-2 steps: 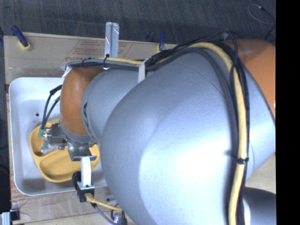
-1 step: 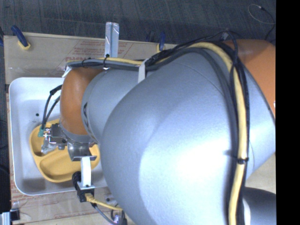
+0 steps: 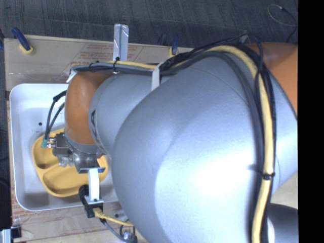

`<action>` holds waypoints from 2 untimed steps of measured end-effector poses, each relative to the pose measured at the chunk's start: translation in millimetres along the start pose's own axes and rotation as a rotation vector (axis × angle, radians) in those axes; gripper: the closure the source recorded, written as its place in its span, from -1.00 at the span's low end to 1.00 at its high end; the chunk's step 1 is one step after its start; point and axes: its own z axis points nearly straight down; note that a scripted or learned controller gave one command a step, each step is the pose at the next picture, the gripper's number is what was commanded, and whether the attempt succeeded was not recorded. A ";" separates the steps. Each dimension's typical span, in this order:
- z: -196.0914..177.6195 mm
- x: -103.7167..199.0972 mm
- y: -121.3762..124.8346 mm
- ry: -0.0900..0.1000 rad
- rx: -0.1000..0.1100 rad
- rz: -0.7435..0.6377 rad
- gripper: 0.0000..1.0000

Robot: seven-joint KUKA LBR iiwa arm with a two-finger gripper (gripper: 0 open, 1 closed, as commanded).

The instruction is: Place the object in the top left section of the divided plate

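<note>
The grey arm [image 3: 202,146] reaches over the left white bin [image 3: 20,135], its orange band [image 3: 78,108] above the yellow divided plate [image 3: 48,178] lying in that bin. The wrist covers much of the plate's upper right part.

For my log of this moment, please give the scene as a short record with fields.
arm: large grey arm with orange band, reaching in from the right, covering most of the bench
bin: shallow white plastic bin at the left
plate: yellow divided plate in the bin, partly hidden under the wrist
pincer: cannot tell its state
object: cannot tell where it is
</note>
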 end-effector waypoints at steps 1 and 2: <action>18.6 -21.0 28.2 0.007 -0.013 -0.004 1.00; 18.5 -20.7 28.0 0.007 -0.013 -0.005 -1.00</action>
